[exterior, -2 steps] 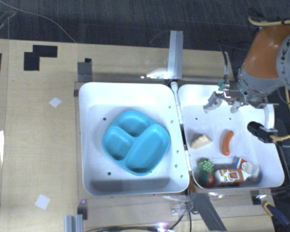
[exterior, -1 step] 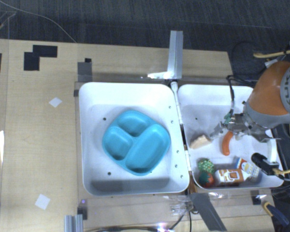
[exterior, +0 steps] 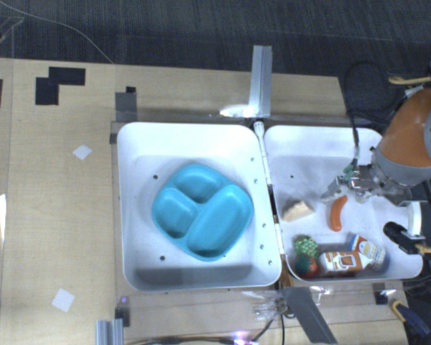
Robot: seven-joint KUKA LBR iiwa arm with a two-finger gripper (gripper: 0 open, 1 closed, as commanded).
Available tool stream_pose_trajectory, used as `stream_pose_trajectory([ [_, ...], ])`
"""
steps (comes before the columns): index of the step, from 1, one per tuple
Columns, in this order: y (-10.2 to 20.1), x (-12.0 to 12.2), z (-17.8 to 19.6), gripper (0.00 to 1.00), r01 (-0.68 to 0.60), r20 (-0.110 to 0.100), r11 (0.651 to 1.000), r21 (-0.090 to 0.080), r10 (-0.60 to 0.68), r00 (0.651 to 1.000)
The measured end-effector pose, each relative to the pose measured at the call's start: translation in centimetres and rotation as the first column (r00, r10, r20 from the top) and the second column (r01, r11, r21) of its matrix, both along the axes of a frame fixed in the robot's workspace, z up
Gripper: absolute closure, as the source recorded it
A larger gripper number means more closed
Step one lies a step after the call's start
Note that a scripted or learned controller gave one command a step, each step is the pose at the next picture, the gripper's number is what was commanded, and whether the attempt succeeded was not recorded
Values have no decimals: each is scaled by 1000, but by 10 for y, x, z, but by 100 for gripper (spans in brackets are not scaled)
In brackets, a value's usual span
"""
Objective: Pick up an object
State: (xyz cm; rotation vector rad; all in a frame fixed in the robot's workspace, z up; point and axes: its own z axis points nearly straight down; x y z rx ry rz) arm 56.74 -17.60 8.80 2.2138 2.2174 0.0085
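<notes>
Camera view looks down on two white bins set side by side on a pale wooden bench (exterior: 50,214). Left bin (exterior: 140,264) holds a blue divided plate (exterior: 201,210), three compartments, lying roughly in the middle. Right bin (exterior: 309,149) carries the small things: a pale wedge-shaped piece (exterior: 298,210) near the bin's left wall, an orange sausage-shaped object (exterior: 336,213) just to its right, and along the near wall a green and red item (exterior: 306,254) beside a small carton lying on its side (exterior: 352,257). From the right the grey arm with its orange band (exterior: 409,139) reaches in, and the gripper (exterior: 350,180) hangs over the right bin just beyond the far end of the sausage-shaped object (whether they touch I cannot tell). Nothing is seen between its fingers; whether they stand open or closed I cannot tell.
</notes>
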Motion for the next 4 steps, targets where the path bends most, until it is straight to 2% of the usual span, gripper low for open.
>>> stream_pose_trajectory([
  [1, 19, -25, 1, 0, -21, 1, 1000, -1, 21, 1000],
  [2, 2, -4, 0, 0, -305, 0, 952, -3, 305, 952],
  [3, 10, -25, 1, 0, -365, 1, 931, -5, 365, 931],
  [4, 9, -22, 14, 100, -363, 9, 932, -11, 363, 932],
])
